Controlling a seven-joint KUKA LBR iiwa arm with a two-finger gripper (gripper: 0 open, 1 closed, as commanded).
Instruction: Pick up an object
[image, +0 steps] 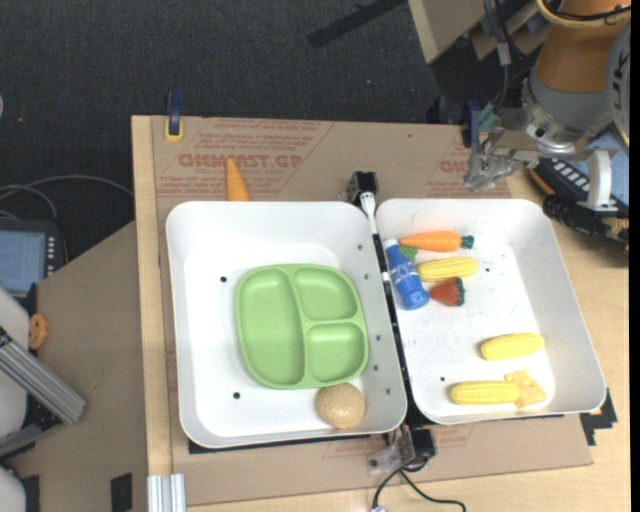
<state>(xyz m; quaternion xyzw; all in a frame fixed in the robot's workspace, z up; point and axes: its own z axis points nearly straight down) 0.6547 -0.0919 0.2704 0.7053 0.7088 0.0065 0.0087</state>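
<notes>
You've got the arm (578, 60) at 1 o'clock, w/ its gripper (487, 165) hanging over the desk (300, 155) just past the right bin's (570, 300) far rim; can't tell if the jaws are open or closed. Nothing visible between them. In the right bin: carrot (432, 241) at 11 o'clock, blue bottle (405, 278) along the left wall, corn (448, 268) just beside it, strawberry (449, 292) below that. At 5 o'clock you see a 2nd corn (512, 346), a 3rd corn (482, 393) touching a yellow piece (527, 388). Left bin (200, 300) has a green tray (300, 325) at center and a tan ball (341, 405) touching its near edge.
</notes>
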